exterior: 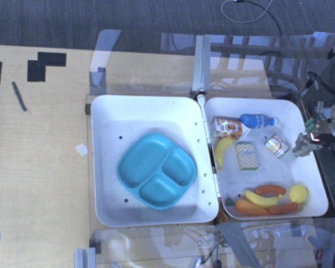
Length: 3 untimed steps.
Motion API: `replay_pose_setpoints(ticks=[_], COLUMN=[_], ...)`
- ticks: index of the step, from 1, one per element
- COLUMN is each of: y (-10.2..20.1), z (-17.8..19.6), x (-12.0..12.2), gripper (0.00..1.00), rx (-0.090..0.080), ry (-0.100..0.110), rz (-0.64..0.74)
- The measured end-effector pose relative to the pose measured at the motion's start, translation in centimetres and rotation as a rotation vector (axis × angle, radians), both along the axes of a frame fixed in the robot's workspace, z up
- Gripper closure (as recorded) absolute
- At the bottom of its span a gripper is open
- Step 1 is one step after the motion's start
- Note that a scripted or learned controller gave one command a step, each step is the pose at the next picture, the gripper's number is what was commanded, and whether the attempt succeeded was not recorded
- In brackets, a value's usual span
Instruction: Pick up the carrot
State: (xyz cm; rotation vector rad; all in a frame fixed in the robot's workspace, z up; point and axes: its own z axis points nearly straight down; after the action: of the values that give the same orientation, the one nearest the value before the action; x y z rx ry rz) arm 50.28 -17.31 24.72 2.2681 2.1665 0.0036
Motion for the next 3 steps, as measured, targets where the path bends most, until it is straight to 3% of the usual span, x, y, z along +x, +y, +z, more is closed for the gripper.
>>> replay_pose_setpoints(ticks=[1, 3], y=[-3.0, -2.9], z=[0.3, 2.6], x=[-1.4, -1.0], gripper=[1.00, 1.00], rx=[-0.001, -0.004], ry=[-0.002, -0.012], rz=[-0.056, -0.043])
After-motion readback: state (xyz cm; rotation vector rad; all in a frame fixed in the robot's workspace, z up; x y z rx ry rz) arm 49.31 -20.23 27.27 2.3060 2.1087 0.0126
